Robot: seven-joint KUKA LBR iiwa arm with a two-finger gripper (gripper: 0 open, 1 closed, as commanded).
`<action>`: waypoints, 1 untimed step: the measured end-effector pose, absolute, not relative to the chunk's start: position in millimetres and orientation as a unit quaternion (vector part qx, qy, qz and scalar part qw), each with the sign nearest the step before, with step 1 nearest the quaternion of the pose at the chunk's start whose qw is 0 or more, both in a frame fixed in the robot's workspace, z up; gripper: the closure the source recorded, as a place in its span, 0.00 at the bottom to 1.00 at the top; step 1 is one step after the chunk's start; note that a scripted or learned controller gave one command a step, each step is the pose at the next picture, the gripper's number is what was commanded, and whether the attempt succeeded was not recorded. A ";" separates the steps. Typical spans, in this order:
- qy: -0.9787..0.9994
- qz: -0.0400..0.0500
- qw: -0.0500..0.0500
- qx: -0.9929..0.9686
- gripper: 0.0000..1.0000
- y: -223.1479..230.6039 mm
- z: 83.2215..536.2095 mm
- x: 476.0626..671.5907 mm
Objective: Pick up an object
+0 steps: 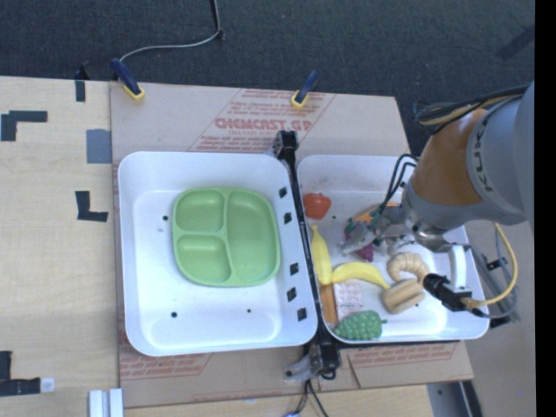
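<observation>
**Arm low over the right bin**

Arm enters from the right, its orange band over the right bin's far right side and the wrist bent down toward the toys. Gripper sits among small items near the bin's middle; whether it is open or shut cannot be told. A yellow banana, tomato, croissant and green grapes lie nearby. A green divided plate rests in the left bin.

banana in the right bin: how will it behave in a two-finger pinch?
The banana looks like smooth moulded plastic, so probably stiff, light and slippery. Its curved, tapering body may twist or squirt out of a pinch. It lies close beside the bread roll, so it could nudge that when lifted.
</observation>
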State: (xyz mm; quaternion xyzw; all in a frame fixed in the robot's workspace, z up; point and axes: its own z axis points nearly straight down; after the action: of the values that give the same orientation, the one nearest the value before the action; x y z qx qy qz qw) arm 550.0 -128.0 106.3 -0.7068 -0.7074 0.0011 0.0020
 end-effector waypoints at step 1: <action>-0.706 0.002 -0.005 -0.708 0.00 -100.8 87.1 567.7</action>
State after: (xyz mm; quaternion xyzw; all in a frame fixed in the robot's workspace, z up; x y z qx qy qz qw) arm 567.7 -100.8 87.1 -0.7083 -0.7059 0.0018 -0.0048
